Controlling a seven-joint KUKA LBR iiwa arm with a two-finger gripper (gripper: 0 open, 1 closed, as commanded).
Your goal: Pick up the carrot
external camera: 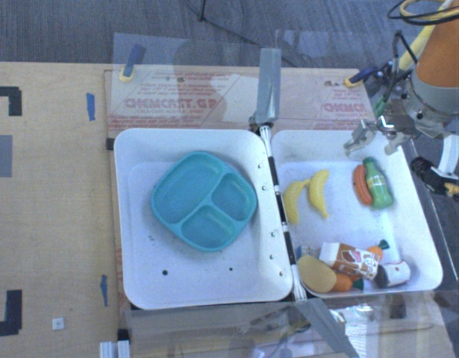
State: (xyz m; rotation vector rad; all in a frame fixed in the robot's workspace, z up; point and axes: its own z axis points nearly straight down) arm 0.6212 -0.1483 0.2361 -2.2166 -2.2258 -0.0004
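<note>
The carrot (359, 185), a short orange-red piece, lies in the right bin (416, 200) near its back right, touching a green bottle-shaped toy (378, 183) on its right side. My gripper (374, 142) hangs over the bin's back edge, just beyond the carrot and the green toy. Its two grey fingers (353, 142) are spread apart with nothing between them, so it is open.
Two yellow bananas (307, 194) lie mid-bin. At the front of the right bin sit a tan round piece (317, 273), a brown-and-white bottle (357, 260) and a small orange item (343, 283). A blue divided plate (204, 200) rests in the left bin (139, 274).
</note>
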